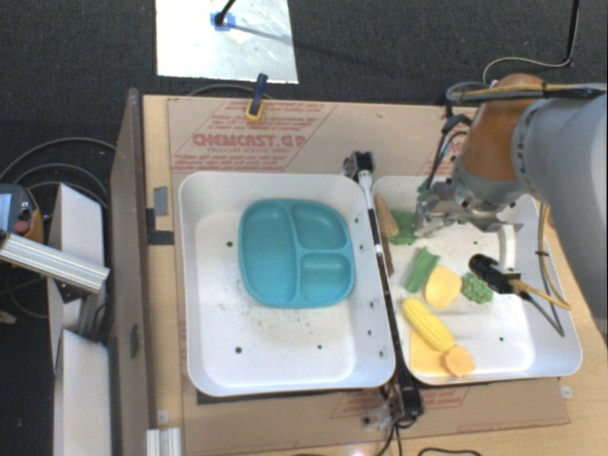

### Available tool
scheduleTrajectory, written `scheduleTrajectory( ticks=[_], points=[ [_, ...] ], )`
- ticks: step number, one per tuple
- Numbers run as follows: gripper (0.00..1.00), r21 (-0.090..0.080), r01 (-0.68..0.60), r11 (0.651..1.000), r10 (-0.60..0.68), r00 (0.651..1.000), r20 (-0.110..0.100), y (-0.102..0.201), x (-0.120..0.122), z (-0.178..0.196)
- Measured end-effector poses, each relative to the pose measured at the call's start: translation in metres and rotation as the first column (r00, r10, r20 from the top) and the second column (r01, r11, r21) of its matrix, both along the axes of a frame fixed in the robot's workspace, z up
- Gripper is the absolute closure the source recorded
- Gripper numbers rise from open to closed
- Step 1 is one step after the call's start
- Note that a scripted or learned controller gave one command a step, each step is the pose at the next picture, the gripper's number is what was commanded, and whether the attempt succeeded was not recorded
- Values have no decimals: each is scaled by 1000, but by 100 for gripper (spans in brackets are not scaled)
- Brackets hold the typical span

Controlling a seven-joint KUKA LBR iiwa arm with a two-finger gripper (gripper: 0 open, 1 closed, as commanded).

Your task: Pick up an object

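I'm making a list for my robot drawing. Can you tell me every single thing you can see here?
bins: 2, white, side by side on the bench
divided plate: 1, teal, in the left bin
corn cob: 1, yellow, in the right bin
lemon-like piece: 1, yellow, right bin, above the corn
orange piece: 1, orange, right bin's near edge
green stick: 1, green, right bin, left of the lemon-like piece
broccoli-like piece: 1, green, middle of right bin
green flat piece: 1, green, right bin's far left
silver sheet: 1, shiny, floor beyond the bench
arm: 1, grey and orange, reaching from the right
claw: 1, dark, over the right bin's far side
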State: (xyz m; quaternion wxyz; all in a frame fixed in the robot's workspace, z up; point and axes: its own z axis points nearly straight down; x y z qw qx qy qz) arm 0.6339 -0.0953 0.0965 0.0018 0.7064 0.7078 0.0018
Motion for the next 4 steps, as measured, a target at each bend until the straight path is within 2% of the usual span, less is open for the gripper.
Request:
scheduleTrajectory(
  ticks=[1,2,3,4],
  points=[
    [0,-3,1,1000,-1,1000,-1,-2,-1,0],
    [0,-1,6,1000,-6,1000,-10,-43,-69,-13],
    [0,1,1,1000,-1,1000,-7,-25,-91,-13],
    [100,0,1,1000,-1,1000,-2,-26,-89,-2]
  ],
)
